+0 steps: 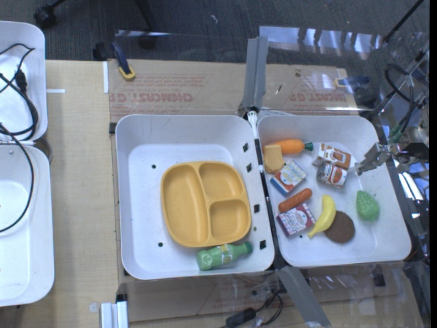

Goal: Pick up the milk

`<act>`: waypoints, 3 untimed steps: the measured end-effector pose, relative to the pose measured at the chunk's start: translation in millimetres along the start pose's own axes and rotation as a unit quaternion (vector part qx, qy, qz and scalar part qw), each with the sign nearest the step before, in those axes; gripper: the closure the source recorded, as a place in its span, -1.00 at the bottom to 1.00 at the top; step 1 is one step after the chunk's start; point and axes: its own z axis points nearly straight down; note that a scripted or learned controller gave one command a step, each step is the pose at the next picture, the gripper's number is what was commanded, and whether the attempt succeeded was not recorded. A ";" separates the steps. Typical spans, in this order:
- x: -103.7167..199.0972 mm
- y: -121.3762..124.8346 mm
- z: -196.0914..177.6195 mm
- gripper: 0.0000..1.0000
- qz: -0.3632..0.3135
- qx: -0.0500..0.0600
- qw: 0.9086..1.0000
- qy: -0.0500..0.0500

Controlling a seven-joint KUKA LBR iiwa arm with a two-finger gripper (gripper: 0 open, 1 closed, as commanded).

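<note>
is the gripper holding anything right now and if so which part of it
Nothing is held. The grey two-finger gripper hangs over the right white bin, just right of the small white and orange milk cartons, with nothing between its fingers.

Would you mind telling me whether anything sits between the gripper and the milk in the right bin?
Nothing visible does. The gripper is at the right bin's right edge, and the milk lies just to its left across bare bin floor. The green fruit sits nearer the camera, off that line.
</note>
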 end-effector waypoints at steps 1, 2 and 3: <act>-11.1 56.6 111.1 -1.00 -0.036 0.000 0.999 0.000; 14.9 73.2 177.0 -1.00 -0.100 -0.001 0.995 0.000; 55.7 106.5 138.6 -1.00 -0.136 -0.002 0.991 -0.001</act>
